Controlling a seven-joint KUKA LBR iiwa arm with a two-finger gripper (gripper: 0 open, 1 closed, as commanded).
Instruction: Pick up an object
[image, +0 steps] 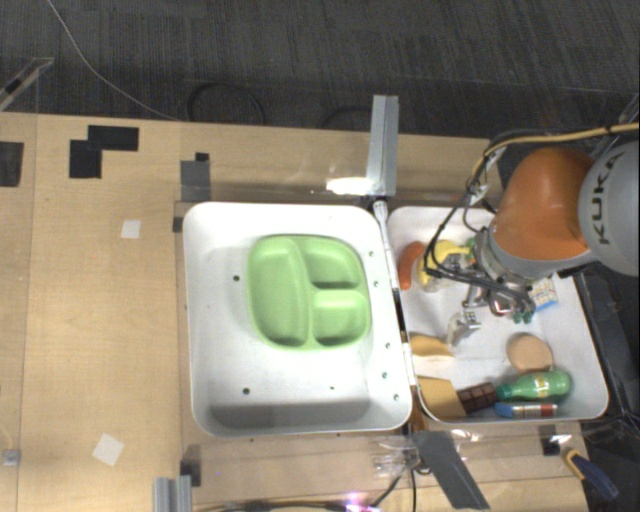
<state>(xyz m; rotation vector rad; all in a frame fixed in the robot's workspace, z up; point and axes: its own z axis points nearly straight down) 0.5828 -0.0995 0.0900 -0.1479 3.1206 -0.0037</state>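
Left bin (200, 300) white, holding a pale green divided tray (305, 290). Right bin (590, 370) white; contents mixed: green bottle (535, 385) with yellow label, tan round piece (529, 352), dark brown bar (477, 397), orange-red item (411, 264), small yellow item (447, 251). Arm (560, 205) grey with orange band. Counter (90, 330) light wood, black squares (105, 148) at upper left.
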